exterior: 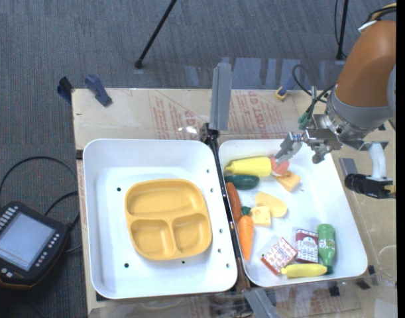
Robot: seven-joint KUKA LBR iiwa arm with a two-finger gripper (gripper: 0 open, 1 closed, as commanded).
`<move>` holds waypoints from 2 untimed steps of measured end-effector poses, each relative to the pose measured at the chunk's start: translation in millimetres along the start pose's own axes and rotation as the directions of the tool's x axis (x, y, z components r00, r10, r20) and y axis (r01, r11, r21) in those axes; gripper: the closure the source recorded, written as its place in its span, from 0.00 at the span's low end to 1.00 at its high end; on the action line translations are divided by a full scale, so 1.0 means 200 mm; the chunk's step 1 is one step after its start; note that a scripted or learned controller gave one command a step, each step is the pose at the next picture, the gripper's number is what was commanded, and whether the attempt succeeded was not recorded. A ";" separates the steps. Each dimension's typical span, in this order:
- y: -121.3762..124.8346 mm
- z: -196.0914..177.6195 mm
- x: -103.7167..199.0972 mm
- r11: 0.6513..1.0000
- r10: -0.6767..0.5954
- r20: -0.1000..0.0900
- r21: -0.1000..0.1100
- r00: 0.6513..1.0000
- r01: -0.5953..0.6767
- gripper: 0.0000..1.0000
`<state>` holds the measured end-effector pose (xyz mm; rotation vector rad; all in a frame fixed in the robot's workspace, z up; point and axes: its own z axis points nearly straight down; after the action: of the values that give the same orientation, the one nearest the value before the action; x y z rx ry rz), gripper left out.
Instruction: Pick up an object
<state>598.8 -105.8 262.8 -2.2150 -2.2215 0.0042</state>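
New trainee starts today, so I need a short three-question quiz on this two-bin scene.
1. True or false: the yellow three-compartment plastic tray lies in the right white bin.
2. Which lies nearest the gripper? A. green toy bottle B. yellow toy corn cob C. orange toy carrot
3. Fill in: the yellow toy banana lies along the right bin's ____ edge in the camera view.

Key: 1 false; 2 B; 3 lower.

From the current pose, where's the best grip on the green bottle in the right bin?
Grip the green bottle across its mid-body, coming from above. It lies flat, long axis running roughly toward and away from the camera, by the right bin's right wall, so probably close the fingers across the narrow width. The red packet crowds its left side.
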 end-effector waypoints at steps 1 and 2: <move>0.13 0.82 -0.26 1.000 -0.029 0.000 -0.004 1.000 0.029 0.00; 0.23 0.89 -0.41 1.000 -0.030 0.000 -0.001 1.000 0.030 0.00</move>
<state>644.2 -186.6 85.4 -2.1825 -2.2545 0.0029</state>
